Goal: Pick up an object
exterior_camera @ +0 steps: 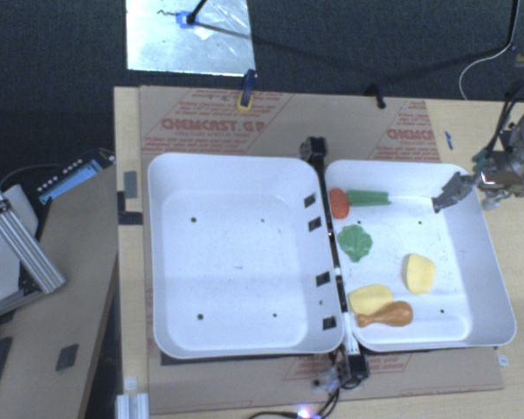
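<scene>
Camera view: pincer hovers at the right bin's far right rim, grasping nothing; whether it is released or clenched, I cannot tell.

Toys lie in that bin: a carrot, a green leaf, a yellow lump, a drumstick. My judgement: the yellow lump lies nearest and apart from the others, so centre above it and descend straight, clear of the bin wall.
</scene>
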Controlling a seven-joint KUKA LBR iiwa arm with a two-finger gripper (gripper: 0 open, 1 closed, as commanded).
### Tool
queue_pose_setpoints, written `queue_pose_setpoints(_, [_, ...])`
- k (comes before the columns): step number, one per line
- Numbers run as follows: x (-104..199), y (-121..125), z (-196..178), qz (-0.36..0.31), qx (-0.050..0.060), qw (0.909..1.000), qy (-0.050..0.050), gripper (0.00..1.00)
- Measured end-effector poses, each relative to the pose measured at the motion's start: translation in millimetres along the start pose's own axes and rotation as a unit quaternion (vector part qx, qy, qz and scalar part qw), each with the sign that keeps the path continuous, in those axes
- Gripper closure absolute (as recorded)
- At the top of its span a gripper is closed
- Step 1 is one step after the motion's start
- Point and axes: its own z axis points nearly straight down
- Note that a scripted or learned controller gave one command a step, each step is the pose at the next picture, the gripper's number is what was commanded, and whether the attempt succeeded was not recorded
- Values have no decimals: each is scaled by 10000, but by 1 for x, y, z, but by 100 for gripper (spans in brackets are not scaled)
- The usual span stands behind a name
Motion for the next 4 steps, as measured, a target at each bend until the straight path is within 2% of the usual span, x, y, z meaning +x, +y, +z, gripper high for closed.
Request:
queue_pose_setpoints(1, [-41, -15, 106, 26, 37, 10000, 5, 0])
queue_pose_setpoints(2, [0, -3, 193, -17, 20, 10000, 16, 0])
queue_pose_setpoints(3, [24, -69, 189, 11, 34, 10000, 18, 0])
queue_pose_setpoints(4, [24, 2, 87, -24, -74, 10000, -18, 0])
